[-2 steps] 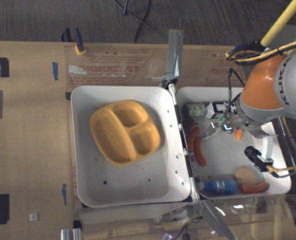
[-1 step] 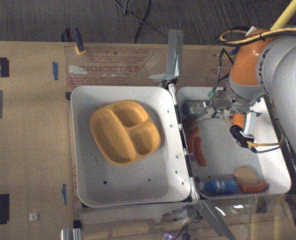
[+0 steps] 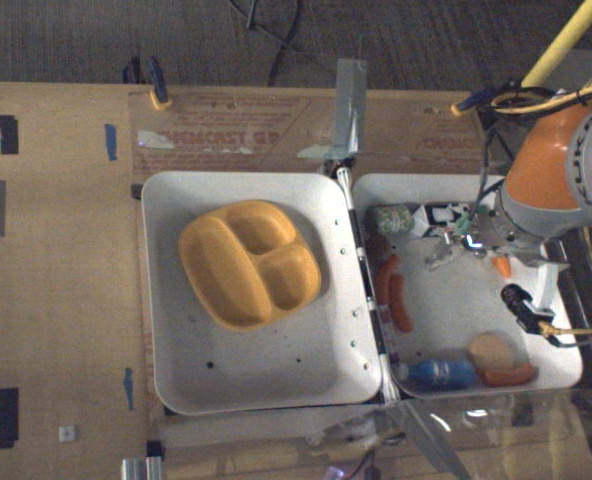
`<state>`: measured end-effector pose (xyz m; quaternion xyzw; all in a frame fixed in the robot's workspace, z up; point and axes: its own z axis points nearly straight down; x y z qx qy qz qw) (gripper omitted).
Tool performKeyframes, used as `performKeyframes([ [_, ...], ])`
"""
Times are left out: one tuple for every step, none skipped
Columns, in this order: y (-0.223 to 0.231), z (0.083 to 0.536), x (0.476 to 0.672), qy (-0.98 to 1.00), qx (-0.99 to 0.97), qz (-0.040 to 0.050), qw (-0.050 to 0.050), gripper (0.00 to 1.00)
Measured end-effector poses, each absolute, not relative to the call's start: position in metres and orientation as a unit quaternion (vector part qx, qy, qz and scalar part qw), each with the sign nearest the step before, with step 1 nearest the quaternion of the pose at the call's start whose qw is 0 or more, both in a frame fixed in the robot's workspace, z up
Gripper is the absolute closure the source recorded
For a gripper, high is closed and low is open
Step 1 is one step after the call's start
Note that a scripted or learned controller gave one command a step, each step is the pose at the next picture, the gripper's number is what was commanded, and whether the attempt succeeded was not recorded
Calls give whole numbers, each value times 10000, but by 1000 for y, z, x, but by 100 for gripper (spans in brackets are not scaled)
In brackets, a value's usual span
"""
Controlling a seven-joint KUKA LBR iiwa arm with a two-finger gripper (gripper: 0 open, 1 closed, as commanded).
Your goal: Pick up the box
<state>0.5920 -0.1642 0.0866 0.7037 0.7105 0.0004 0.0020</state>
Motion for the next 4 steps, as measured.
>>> performKeyframes([
  [-183, 293, 642, 6951, 7189, 8, 25, 0],
  [-168, 325, 668, 6646, 7472, 7, 24, 0],
  [-151, 206, 585, 5690, 8223, -6, -8, 0],
  [-160, 118, 486, 5364, 8440, -7, -11, 0],
])
